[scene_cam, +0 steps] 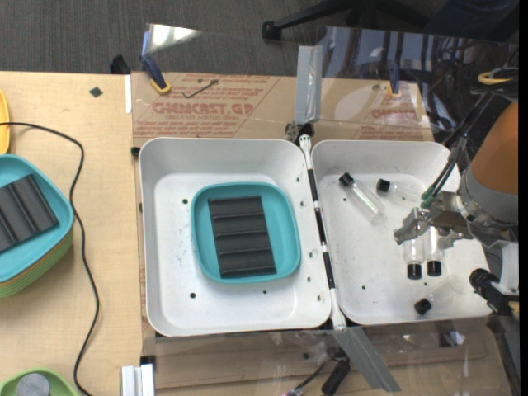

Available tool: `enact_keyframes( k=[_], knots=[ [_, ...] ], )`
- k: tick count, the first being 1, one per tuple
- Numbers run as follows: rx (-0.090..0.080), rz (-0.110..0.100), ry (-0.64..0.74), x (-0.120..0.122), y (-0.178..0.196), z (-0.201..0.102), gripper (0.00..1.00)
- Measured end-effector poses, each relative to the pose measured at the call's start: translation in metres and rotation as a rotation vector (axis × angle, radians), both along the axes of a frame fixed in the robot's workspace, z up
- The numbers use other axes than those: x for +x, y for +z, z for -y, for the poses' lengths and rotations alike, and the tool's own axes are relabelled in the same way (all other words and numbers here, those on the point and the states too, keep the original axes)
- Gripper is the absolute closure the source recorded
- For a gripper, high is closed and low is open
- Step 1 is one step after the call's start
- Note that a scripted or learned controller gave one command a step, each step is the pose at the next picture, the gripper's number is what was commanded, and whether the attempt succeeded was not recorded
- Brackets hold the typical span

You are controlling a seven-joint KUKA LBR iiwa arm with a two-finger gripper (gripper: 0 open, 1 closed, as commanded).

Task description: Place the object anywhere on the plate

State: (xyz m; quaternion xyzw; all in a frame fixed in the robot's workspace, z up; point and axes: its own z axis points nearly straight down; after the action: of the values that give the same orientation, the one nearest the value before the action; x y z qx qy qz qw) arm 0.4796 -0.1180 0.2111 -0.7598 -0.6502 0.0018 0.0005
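Bottom-left corner: green rounded object (29, 384), mostly cut off. Above it, stack of teal plates (33, 221) on the wooden bench (99, 304), dark ribbed insert on top, black cable (82, 221) looping past.

Left bin (165, 304): shallow white plastic, rounded corners. Teal plate (246, 231) sits centred, rounded-square, glossy rim, with a dark grey ribbed pad in its well.

Right bin (363, 304): task object is a clear plastic tube (360, 194) with a black cap, lying flat and diagonal in the upper-left part of the bin. A second clear capped piece (394, 187) lies just to its right. Small black cap-like bit (423, 306) near the bin's front edge.

Gripper (422, 267) hangs over the bin's right half, pointing down, two black-tipped fingers (414, 269) slightly apart, nothing between them. Tube lies up and left of the fingers, apart from them, not touching. Grey arm with orange band (502, 159) comes in from the right.
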Motion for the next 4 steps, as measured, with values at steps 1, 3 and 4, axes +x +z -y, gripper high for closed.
enact_keyframes(
  k=[1, 3, 4],
  knots=[
    [0.000, 0.000, 0.000, 0.000, 0.000, 0.000, 0.00],
    [-0.001, 0.000, -0.248, 0.021, 0.206, 0.060, 0.00],
    [-0.002, -0.001, -0.418, 0.022, 0.229, 0.090, 0.00]
  ],
)
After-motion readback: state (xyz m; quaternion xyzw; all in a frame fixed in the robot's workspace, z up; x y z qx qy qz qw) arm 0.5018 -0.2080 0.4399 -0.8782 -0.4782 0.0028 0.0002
